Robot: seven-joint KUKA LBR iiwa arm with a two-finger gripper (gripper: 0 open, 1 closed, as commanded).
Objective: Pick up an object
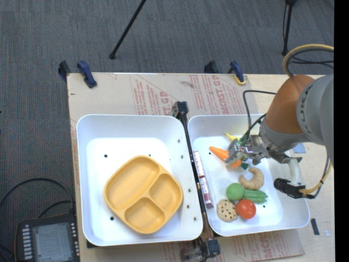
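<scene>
My gripper (239, 155) is low in the right bin (272, 214), near its middle. It hangs right over the thick end of an orange carrot (219, 152), whose tip points left. A bit of orange also shows just beneath the gripper. I cannot make out whether the carrot is between its jaws. Just right of and below the gripper lies a tan curved pastry (253, 178). A small yellow piece (233, 137) pokes out behind the gripper.
Toward the right bin's front lie a green ball (235, 191), a green pod (256, 196), a red tomato (246, 209) and a cookie (226, 210). A long marker (201, 179) lies along its left wall. The left bin (92, 141) holds a yellow divided plate (117, 187).
</scene>
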